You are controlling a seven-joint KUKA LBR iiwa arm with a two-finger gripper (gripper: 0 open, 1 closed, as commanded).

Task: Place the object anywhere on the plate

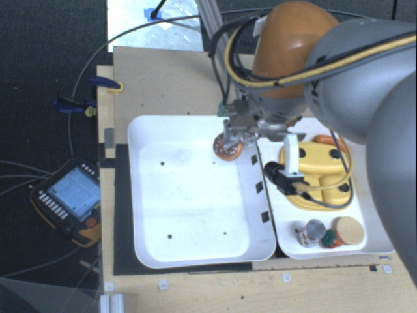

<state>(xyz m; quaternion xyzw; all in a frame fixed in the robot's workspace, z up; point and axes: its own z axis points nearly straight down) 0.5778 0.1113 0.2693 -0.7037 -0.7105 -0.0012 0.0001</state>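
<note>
My gripper [229,135] sat over a small round brown-and-white object [227,149] near the top middle of the frame, in the left white bin [189,240]. I could not tell its grip. The object looked light and stiff; I'd pinch its rim. The yellow plastic plate [322,168] waited right.

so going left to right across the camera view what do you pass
teach pendant → left white bin → small round brown object under the gripper → yellow plate in the right bin
</note>
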